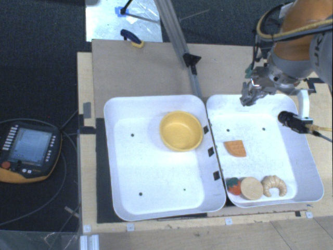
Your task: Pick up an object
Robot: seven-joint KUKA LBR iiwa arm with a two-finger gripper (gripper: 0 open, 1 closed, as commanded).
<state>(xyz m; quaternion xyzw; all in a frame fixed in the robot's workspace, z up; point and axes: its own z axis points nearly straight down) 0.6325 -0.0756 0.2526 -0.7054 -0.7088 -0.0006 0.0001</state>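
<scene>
Over the far edge of the right-hand shallow white plastic bin (304, 155) hangs the grey arm with its orange band (302, 20), and its dark jaws (251, 98) sit just above the bin's back rim, near the left corner. From this angle they are a small dark cluster, and I cannot tell whether they are parted or pressed together; nothing shows between them.

Down in that same bin, the pickings are spread out. A flat orange wedge-shaped piece (235, 148), looking like a slice of cheese or a chip, lies alone near the bin's middle-left, well apart from the jaws. At the near edge three things crowd together: a small red and green toy vegetable (233, 184) against the left wall, a round pale tan disc like a biscuit (252, 188) touching it, and a light brown curved toy croissant (274, 185) just beside the disc on its right.

Across the divide, the left-hand shallow white plastic bin (135, 191) carries a round yellow plastic bowl (181, 130), upright, sitting toward its far right corner.

The pale wooden desk (140, 66) runs under both bins. A slim grey metal pole (174, 25) slants across it from the top. Off to the left, on the dark floor, rests a grey and orange control pendant with a screen (27, 150).
</scene>
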